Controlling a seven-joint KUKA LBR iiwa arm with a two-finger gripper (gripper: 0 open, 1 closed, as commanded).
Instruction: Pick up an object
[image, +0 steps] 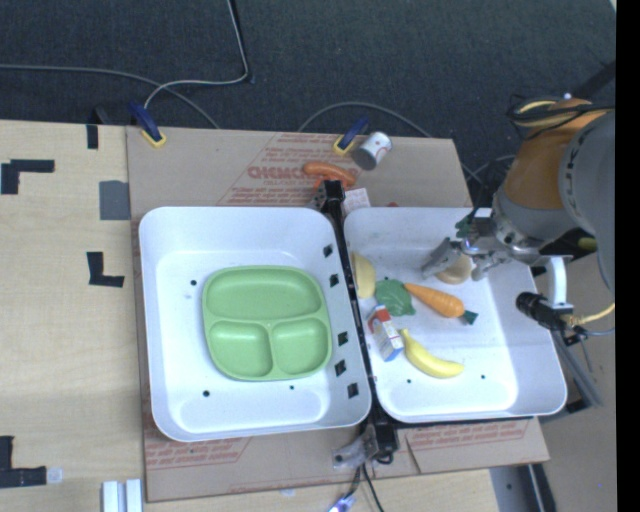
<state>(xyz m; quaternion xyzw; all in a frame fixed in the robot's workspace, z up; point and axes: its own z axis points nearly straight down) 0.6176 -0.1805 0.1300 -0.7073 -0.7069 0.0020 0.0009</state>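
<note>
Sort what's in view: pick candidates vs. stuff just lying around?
Job-relevant:
- hand, low over the right bin
- carrot
- banana
- green leafy piece
- small red and white item
- pale yellow piece at the bin's left wall

Lying about:
- green divided plate in the left bin
- blue and yellow clamps
- cardboard sheet

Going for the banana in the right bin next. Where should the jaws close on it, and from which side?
Grip the banana at its thick middle, coming straight down, jaws closing across its width. It lies flat, curved, running from upper left to lower right, with bare bin floor on its right side; the small red and white item crowds its upper-left end.
</note>
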